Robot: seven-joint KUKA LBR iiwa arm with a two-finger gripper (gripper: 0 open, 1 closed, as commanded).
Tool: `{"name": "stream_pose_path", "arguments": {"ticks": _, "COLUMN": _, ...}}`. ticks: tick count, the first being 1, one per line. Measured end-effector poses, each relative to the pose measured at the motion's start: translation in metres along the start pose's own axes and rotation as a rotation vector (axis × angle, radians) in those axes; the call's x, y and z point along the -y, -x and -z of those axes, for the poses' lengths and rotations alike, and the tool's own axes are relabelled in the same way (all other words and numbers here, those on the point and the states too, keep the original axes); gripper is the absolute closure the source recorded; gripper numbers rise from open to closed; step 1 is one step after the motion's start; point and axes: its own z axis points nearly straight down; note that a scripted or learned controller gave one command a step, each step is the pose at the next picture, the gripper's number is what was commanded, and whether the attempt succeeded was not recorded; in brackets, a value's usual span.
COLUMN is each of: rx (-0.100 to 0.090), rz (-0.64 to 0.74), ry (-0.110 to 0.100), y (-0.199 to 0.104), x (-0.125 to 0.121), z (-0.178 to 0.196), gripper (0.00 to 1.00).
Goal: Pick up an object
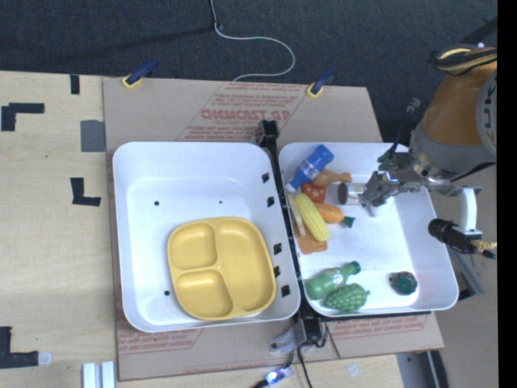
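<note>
1. The arm reaches in from the right, its gripper (373, 194) low over the right bin (420, 253).
2. Whether the gripper is spread or pressed together cannot be told.
3. The corn cob (311, 217) lies just left of it.

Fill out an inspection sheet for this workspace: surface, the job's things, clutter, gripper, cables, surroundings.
Surface: wooden bench with a cardboard sheet under two white bins, left bin and right bin, side by side.
Job's things: in the right bin, a blue bottle, yellow corn and orange pieces piled at its left side; green bottle and green bumpy fruit near the front; small dark green item front right.
Clutter: yellow divided plate in the left bin.
Gripper: gripper over the right bin, beside the pile; nothing seen between its fingers.
Cables: white cable looping behind the bench.
Surroundings: dark carpet.
</note>
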Motion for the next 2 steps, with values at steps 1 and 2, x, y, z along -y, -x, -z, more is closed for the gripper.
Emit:
{"name": "stream_pose_path", "arguments": {"ticks": 1, "rx": -0.001, "rz": 0.000, "ry": -0.004, "y": -0.001, "x": -0.001, "z": 0.021, "gripper": 1.00}}
{"name": "stream_pose_path", "arguments": {"ticks": 2, "rx": -0.003, "rz": 0.005, "ry": -0.005, "y": -0.051, "x": -0.020, "z": 0.031, "gripper": 1.00}}
